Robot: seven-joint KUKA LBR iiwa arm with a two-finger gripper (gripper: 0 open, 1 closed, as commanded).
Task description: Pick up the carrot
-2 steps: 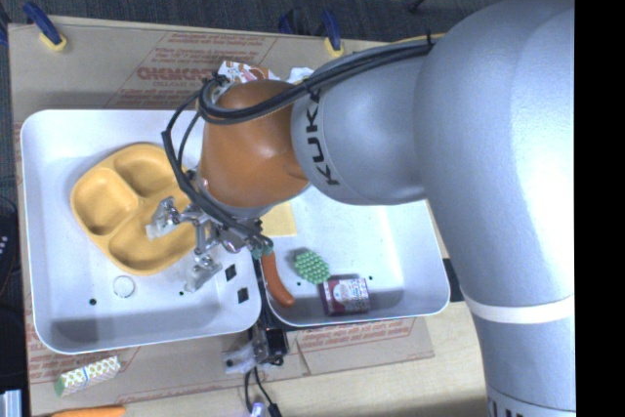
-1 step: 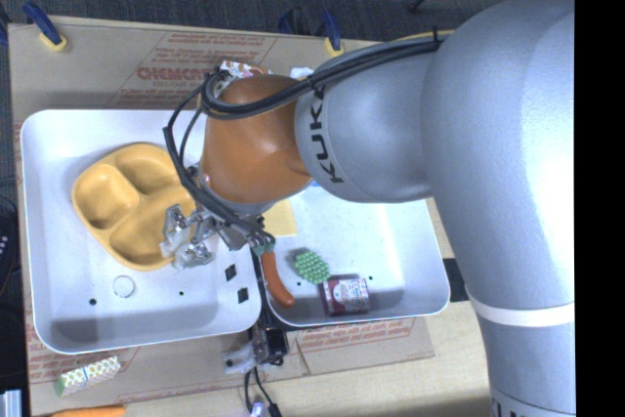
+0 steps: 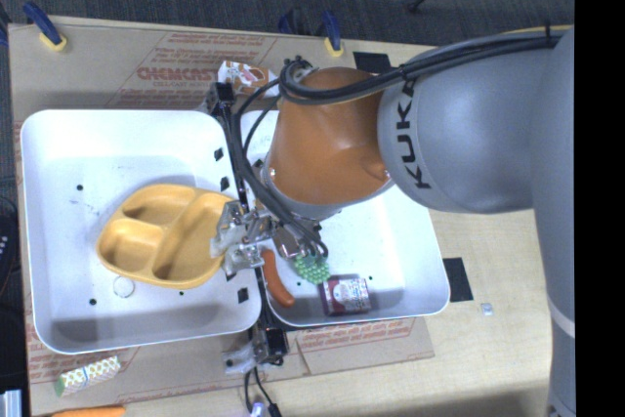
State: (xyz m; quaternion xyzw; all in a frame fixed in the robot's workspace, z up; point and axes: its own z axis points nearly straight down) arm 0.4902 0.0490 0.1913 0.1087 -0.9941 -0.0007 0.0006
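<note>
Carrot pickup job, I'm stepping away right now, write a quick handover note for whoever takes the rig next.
Gripper: low over the seam between the two bins; its grip state can't be read from this view.
Carrot: lying in the right bin near its left wall, just below the gripper, beside a green item and a dark red packet.
Yellow divided tray: in the left bin.
Done: arm brought down near the carrot.
Left: grasp the carrot and lift it; no grasp is visible.

arm [image 3: 469, 142]: grey casing | orange band above wrist | black "kuka" lettering | black cables along it
</note>
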